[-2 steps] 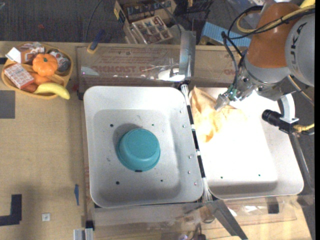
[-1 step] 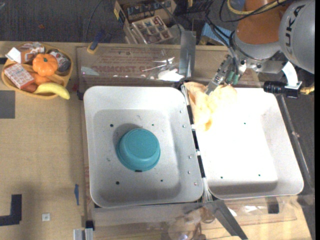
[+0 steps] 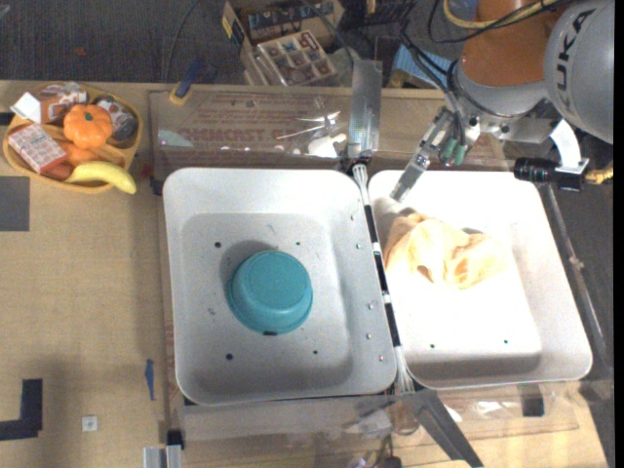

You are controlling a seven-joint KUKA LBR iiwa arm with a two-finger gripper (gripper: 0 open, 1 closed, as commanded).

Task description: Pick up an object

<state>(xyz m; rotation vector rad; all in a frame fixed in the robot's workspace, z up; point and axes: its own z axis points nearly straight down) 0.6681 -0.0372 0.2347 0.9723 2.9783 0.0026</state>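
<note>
Cloth (image 3: 444, 253) in the right bin (image 3: 546, 349), hand (image 3: 417, 169) poised at the bin's far left corner.

We see a crumpled, pale yellow cloth lying toward the left of the right bin, near the divider, and a teal bowl (image 3: 271, 292) upside down in the left bin (image 3: 195, 359). Our hand hangs above the cloth's far edge, apart from it, with nothing between its fingers; we cannot tell how far they are spread. We judge the cloth light, soft and limp: it will sag and drape once lifted, not slip or break. We would pinch a raised fold near the middle of the heap, where the fabric bunches highest, not a flat edge. The bowl looks rigid and smooth, with little for two fingers to catch.
</note>
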